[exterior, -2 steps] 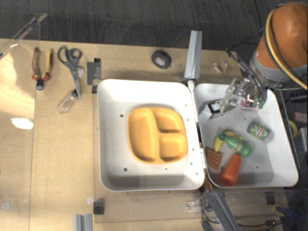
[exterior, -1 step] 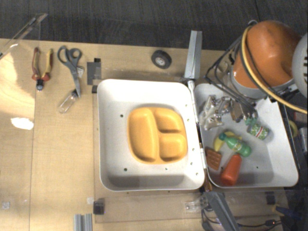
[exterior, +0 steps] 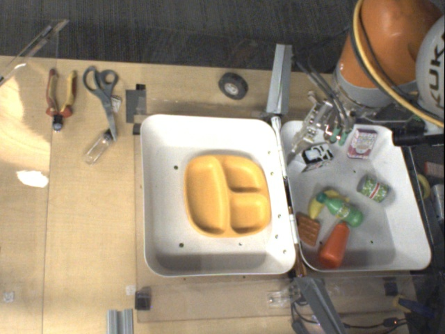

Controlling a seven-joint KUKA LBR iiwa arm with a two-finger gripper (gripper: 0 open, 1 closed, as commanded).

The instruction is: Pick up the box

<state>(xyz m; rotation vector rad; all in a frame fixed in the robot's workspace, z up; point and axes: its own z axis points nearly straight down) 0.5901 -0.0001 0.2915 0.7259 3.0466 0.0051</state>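
My gripper (exterior: 316,127) hangs over the far left corner of the right bin (exterior: 410,252), close to the wall it shares with the left bin (exterior: 163,256). From this slant I cannot tell whether the pincer is apart or together, and I see nothing clamped in it. The box (exterior: 362,142), small, pale and pink-faced, lies flat on the floor of the same bin, just beside me toward the view's right and about level with me along the far wall. It looks nearly square, so I cannot name a long axis with any confidence. The green can (exterior: 373,188) sits nearer the camera than the box, apart from it. I judge the coming move to be a short sideways shift toward the view's right before any descent
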